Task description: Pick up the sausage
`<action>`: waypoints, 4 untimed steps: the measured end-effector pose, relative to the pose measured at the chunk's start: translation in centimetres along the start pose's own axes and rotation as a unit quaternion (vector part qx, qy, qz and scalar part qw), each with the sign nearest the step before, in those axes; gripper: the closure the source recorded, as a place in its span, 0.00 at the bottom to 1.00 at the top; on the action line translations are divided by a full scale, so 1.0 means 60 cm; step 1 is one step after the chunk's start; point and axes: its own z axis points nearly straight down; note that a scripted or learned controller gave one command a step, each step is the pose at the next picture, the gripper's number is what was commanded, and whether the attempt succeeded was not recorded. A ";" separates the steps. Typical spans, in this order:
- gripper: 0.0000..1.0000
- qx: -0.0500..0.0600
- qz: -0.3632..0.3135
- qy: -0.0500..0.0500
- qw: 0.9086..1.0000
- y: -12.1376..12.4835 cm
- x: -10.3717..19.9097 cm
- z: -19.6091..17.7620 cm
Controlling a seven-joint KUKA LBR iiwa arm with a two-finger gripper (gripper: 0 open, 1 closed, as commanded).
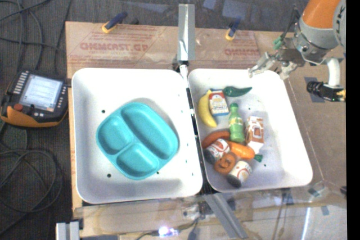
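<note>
The sausage (215, 138) is seen lying untouched among toy foods in the right bin (292, 137). The gripper (269, 66) is held spread and empty above the bin's far rim; grasping is not yet begun.

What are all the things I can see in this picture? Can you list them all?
tray: one, turquoise, three compartments, in left bin
left bin: one, white
right bin: one, white
banana: one, yellow, right bin, near the divider
bottle: one, green, middle of right bin
sausage: one, reddish, below the banana
carrot: one, orange, beside the sausage
pretzel: one, brown, near front
green pepper: one, back of right bin
handheld controller: one, orange and grey, left of bins
gripper: one, above right bin's back corner
</note>
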 end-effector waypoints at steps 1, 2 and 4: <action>0.00 0.002 0.172 0.000 0.985 -0.056 0.043 0.136; 0.00 -0.003 0.230 -0.001 0.973 -0.020 0.063 0.223; 1.00 0.000 0.258 -0.002 0.966 -0.019 0.151 -0.025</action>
